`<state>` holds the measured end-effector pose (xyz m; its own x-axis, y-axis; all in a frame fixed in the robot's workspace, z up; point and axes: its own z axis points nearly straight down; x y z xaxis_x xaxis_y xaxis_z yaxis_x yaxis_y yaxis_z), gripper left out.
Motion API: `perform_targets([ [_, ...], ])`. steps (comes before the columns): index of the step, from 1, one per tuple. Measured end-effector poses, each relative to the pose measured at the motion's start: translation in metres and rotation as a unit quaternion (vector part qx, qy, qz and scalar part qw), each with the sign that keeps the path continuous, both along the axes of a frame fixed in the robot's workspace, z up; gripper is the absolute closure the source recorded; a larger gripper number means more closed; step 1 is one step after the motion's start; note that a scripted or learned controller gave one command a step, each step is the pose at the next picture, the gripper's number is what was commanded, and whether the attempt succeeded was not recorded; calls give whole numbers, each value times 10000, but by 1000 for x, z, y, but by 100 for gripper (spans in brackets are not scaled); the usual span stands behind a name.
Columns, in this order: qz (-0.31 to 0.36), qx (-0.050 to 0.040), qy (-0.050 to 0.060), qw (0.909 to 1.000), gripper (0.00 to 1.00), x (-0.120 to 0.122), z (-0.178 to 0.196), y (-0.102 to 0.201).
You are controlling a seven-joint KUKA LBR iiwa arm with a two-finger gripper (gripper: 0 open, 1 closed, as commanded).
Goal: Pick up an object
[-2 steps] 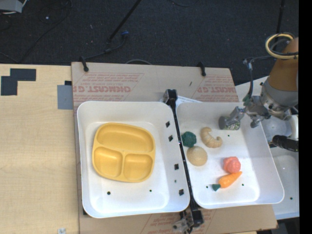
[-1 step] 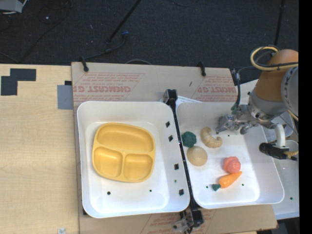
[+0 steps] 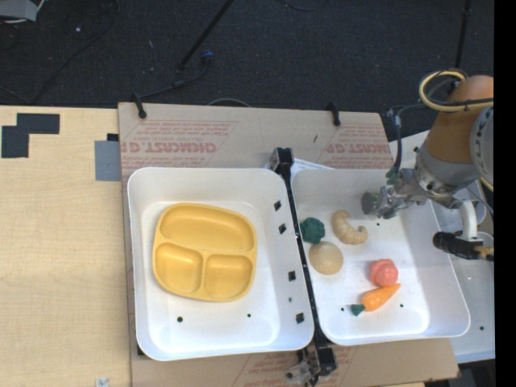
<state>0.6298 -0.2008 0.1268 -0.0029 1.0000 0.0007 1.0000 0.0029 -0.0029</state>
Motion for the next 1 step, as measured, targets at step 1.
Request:
perform_targets([
  [1, -6, -7, -25, 10000, 100, 1, 43, -2],
])
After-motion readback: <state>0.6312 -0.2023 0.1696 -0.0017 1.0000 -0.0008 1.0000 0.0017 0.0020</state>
